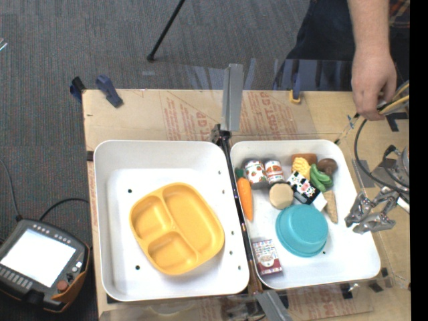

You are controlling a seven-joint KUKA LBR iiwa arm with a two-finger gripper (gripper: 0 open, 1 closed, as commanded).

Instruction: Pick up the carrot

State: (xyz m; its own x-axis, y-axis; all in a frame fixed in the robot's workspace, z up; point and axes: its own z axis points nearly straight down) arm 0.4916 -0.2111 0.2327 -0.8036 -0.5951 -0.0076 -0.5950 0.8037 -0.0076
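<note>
The orange carrot [245, 198] with a green top lies lengthwise against the left wall of the right bin [348, 263], pointing toward the front. My gripper [366, 215] hangs at the far right, over that bin's right rim, well apart from the carrot with a teal bowl between them. Nothing shows in its grasp.
The left bin [114, 179] holds a yellow divided plate [177, 227]. Around the carrot lie two small cans [264, 172], a beige round piece [281, 195], the teal bowl [303, 230], a small box [267, 256], and several toys. A person's hand [372, 79] hovers at the back right.
</note>
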